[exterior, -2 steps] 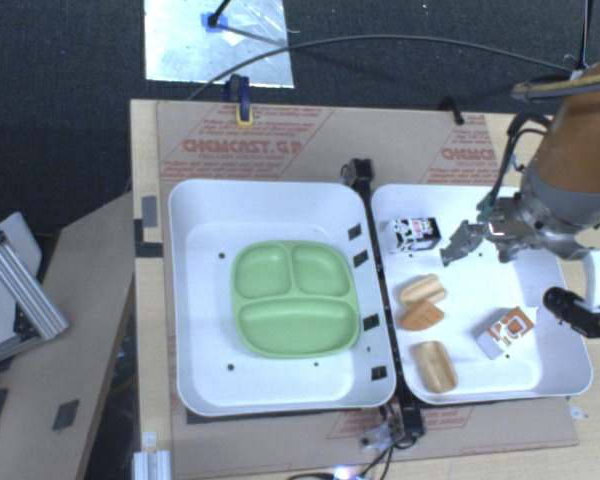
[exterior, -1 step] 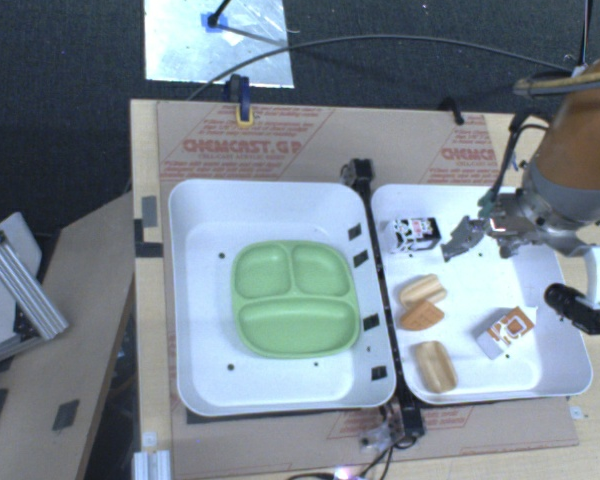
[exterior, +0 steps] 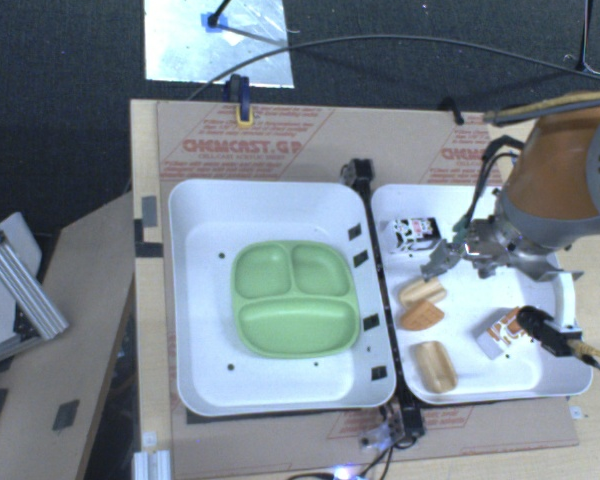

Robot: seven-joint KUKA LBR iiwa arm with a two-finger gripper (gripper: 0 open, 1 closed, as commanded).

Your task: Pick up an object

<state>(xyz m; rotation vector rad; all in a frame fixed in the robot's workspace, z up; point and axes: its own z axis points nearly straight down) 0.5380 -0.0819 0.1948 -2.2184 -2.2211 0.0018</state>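
Note:
My gripper [exterior: 446, 260] hangs over the upper middle of the right bin [exterior: 477, 200]. It is just right of a small black-and-white carton [exterior: 414, 233] and just above a pale tan block [exterior: 422, 291]. I see nothing held in it. A darker tan wedge [exterior: 421, 316] lies against that block's lower side. Near the bin's front lies an oval wooden piece [exterior: 435, 366]. An orange, white and grey packet [exterior: 501, 331] rests at the right, partly under the arm's hardware.
The left bin [exterior: 202, 218] holds a green divided plate [exterior: 294, 298] in its middle. A black divider with clips [exterior: 372, 278] runs between the two bins. The arm's orange-banded body [exterior: 565, 173] overhangs the right bin's far right corner.

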